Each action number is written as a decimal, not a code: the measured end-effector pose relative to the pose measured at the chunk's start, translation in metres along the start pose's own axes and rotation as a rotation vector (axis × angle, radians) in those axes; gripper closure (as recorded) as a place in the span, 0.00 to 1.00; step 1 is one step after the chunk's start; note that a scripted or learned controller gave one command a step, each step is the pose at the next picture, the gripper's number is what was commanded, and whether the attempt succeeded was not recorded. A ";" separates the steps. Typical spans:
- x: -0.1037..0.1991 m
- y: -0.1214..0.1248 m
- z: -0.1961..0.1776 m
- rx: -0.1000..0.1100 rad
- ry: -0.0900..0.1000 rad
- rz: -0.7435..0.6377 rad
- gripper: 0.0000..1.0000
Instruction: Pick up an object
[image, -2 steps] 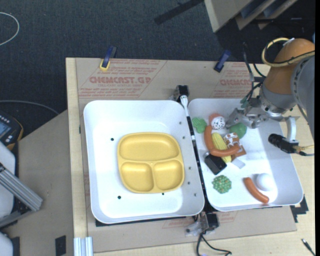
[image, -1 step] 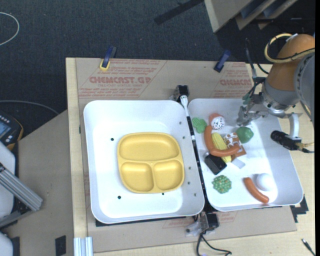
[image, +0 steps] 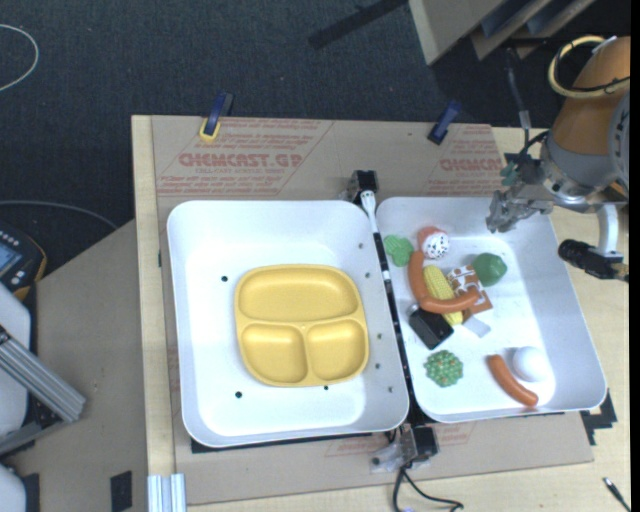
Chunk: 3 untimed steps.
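The gripper (image: 507, 215) hovered over the right bin's (image: 575, 310) far corner; whether it was open could not be told. A clean pick probably meant descending squarely over an isolated item like the green ball (image: 489, 266), clear of the bin wall.

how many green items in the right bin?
3: a flat green piece at the far left, a round green one right of the corn, a bumpy one near the front. Clutter may hide more.
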<state>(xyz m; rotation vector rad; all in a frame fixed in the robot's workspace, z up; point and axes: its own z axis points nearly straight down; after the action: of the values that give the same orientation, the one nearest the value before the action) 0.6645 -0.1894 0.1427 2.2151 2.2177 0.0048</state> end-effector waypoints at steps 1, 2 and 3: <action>-0.006 0.006 -0.047 -0.001 -0.001 -0.001 1.00; -0.007 0.008 -0.086 0.000 0.000 0.000 1.00; 0.037 -0.028 -0.095 0.010 0.004 -0.001 1.00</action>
<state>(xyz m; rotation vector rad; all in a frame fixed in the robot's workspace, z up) 0.6356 -0.1520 0.2378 2.2212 2.2266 -0.0019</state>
